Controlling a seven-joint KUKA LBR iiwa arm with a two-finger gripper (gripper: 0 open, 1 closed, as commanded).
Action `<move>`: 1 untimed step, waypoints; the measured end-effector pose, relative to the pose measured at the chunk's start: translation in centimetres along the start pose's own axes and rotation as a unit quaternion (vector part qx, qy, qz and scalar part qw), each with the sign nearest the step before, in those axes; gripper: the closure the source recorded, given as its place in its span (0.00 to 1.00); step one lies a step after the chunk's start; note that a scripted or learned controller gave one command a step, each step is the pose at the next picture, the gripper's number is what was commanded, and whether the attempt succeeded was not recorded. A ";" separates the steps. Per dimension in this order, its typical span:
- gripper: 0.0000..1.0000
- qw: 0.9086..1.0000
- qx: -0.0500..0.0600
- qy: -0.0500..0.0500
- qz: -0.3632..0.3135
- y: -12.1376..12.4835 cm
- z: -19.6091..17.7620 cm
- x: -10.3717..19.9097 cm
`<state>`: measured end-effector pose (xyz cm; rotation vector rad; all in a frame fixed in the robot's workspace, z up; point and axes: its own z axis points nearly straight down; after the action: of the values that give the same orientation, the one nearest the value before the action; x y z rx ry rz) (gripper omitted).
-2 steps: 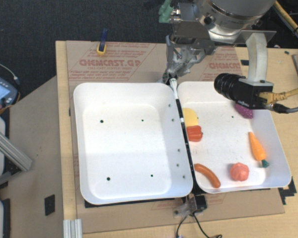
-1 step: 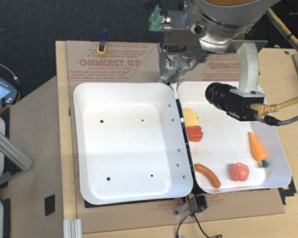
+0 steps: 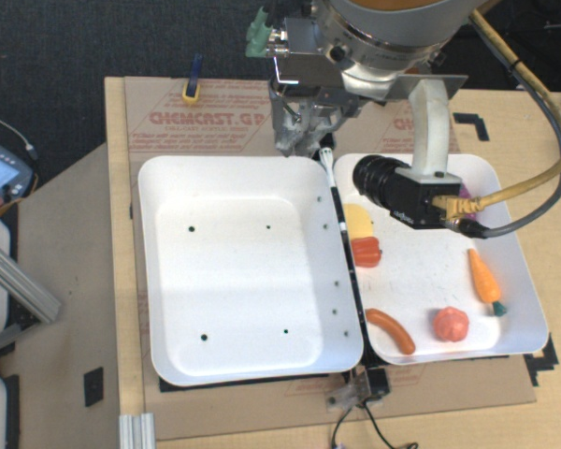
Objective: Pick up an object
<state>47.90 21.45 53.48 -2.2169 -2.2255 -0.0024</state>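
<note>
- Hanging over the back edge of the bench, the gripper (image 3: 304, 134) sits above the seam where the two bins meet, its tip just past the rim of the left bin (image 3: 168, 279)
- I cannot tell from here whether the pincer is spread or clenched; the metal at its end is a dark tangle, and nothing shows caught in it
- Everything worth picking lies in the right bin (image 3: 524, 335): a yellow block (image 3: 357, 221) touching a small red block (image 3: 366, 252) by the dividing wall, a sausage (image 3: 391, 330) near the front, a pink ball (image 3: 452, 324) beside it, and a carrot (image 3: 484, 280) toward the far side
- To do this well, I'd say go for the ball or the carrot, which lie apart from their neighbours; the blocks hug the wall and leave little room on that side
- A black camera unit (image 3: 402, 195) on the arm hangs over that bin, so a descent should keep it off the rim
- Red print on the cardboard (image 3: 215, 115) behind the bins seems to read "CHEMCAST GP"
</note>
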 end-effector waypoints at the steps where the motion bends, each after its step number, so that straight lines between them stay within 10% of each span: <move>1: 1.00 1.000 -0.001 -0.001 0.003 7.8 0.2 1.0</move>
<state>55.68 22.44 53.33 -2.2261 -2.2196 -0.0025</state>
